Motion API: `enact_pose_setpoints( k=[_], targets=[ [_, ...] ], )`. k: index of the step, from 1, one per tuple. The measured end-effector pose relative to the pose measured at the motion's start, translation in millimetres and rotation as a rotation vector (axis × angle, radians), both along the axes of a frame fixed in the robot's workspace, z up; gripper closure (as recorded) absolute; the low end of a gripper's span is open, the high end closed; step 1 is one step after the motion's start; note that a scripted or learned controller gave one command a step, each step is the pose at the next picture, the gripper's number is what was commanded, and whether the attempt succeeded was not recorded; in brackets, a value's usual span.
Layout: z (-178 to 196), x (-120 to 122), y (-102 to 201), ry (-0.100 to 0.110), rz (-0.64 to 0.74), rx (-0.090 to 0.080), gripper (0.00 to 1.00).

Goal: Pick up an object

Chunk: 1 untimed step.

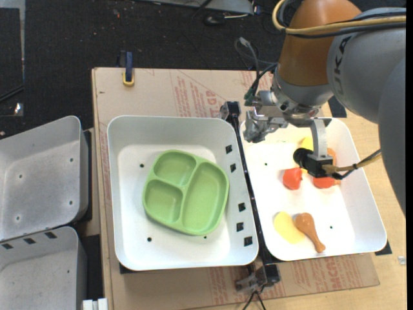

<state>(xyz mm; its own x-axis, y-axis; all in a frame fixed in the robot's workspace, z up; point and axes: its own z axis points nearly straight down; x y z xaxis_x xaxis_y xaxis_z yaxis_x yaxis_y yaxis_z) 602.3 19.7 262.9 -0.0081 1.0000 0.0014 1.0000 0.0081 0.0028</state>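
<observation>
- A green divided plate (186,192) with three compartments lies flat and upright in the middle of the left bin (129,141).
- A small red block (292,178) lies mid-way in the right bin (368,205).
- An orange-red piece (324,181) lies just right of it, partly hidden by the arm.
- A pale yellow piece (286,227) lies nearer.
- A brown drumstick shape (310,230) lies touching the yellow piece's right side, its handle pointing near and right.
</observation>
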Motion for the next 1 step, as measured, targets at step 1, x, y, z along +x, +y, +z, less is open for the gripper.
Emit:
enact_pose_setpoints(
  k=[1],
  targets=[
    [-16.1, 21.4, 54.6, 0.001, 0.0, -0.001, 1.0]
  ],
)
